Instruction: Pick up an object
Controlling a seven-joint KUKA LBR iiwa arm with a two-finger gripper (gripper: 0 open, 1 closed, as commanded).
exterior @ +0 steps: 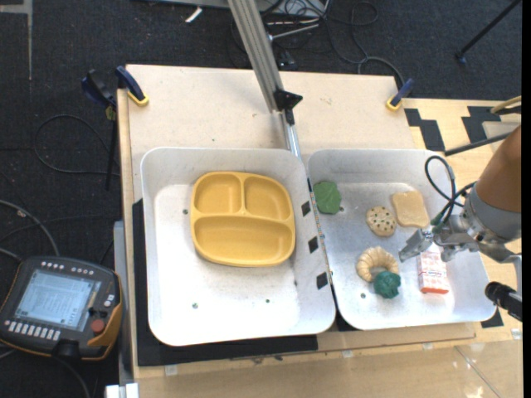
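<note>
The gripper (425, 245) hangs low over the right bin (473, 305), right above the far end of a small white-and-red carton (433, 274). That carton lies just on the near side of the claw, its long axis running roughly near-to-far, so from here it looks the likeliest pick. I cannot tell how far the claw is open, and nothing shows between its tips.

To the left of the claw sit a tan croissant-shaped toy (377, 261) with a teal lump (387, 283) touching its near side. Farther off are a spotted cookie (381, 220), a slice of toast (410, 208) and a green leafy piece (327, 196) near the dividing wall.

The bin floor is flat, white and bare around the carton, with room on its left and near sides; the bin's right rim is close by. The left bin (166, 305) carries only a yellow divided tray (244, 218), well apart from the arm.
</note>
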